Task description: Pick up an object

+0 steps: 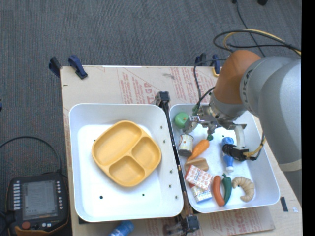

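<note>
My gripper (201, 128) hangs over the upper left part of the right bin (263, 181), open, with bare bin floor showing between its fingers. A green ball (181, 118) lies just left of the left finger. Below the gripper are a small tin can (185, 144) and an orange carrot (200, 148). A blue and white bottle (228, 154) lies to the lower right. Nearer the front are a red and white box (198, 177), a sausage (217, 190), a green pepper (227, 188) and a tan croissant (245, 188). Nothing is held.
The left bin (83, 191) holds a yellow divided plate (127, 153). The arm's grey body and orange band (236, 77) cover the right bin's far right corner. Black cables hang beside the wrist. A blue item (120, 228) lies at the bench's front edge.
</note>
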Robot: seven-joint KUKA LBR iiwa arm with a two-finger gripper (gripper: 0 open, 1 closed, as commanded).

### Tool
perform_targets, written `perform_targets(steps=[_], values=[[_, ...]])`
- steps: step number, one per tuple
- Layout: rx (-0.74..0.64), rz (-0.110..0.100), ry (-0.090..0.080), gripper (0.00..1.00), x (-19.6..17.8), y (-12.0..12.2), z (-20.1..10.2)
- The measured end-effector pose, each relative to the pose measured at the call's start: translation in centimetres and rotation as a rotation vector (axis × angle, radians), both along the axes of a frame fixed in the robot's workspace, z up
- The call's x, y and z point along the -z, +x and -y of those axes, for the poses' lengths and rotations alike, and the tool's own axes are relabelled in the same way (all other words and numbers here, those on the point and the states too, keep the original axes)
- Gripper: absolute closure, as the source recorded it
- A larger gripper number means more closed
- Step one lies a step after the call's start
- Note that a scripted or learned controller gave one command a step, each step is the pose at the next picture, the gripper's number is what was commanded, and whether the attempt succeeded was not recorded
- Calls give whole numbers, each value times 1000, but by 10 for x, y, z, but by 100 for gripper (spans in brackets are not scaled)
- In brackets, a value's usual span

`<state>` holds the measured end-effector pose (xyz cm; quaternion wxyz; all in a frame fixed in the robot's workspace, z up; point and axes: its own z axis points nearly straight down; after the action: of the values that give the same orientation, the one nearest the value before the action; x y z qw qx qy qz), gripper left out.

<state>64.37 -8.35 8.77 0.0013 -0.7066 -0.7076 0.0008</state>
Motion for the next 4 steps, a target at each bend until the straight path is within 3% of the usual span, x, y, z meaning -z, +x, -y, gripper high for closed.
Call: perform_targets(steps=[4], values=[[0, 0, 0, 0, 0, 0, 1]])
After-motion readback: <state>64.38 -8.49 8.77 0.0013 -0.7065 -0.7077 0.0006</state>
